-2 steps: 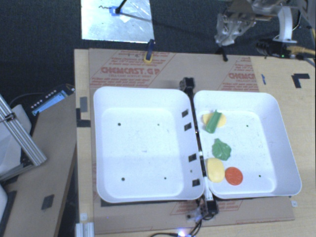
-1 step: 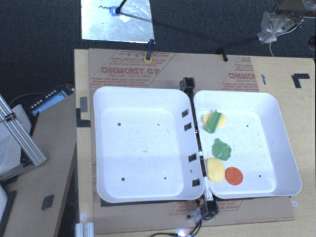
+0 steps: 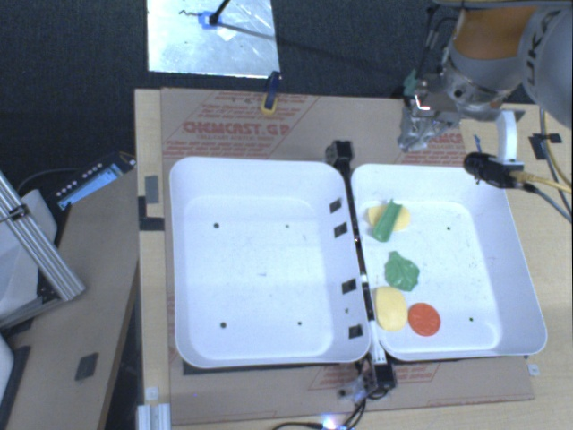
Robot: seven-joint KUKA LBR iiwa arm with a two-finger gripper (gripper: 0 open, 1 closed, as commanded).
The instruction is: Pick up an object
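The right bin (image 3: 501,267) holds several small objects along its left side. A green stick lies across a yellow piece (image 3: 388,219) near the top. Below it sits a green leafy lump (image 3: 401,270). At the bottom lie a pale yellow lump (image 3: 390,308) and a red-orange disc (image 3: 424,319) side by side. My gripper (image 3: 419,133) hangs above the bench behind the right bin's far left corner, well away from all the objects. Nothing shows between its fingers.
The left bin (image 3: 192,240) lies beside the right one, joined by a black divider (image 3: 351,240). A shiny metal sheet (image 3: 212,23) lies at the back. A yellow and blue clip (image 3: 269,97) sits on the cardboard. Cables and a black fitting (image 3: 491,167) hang at the right bin's far edge.
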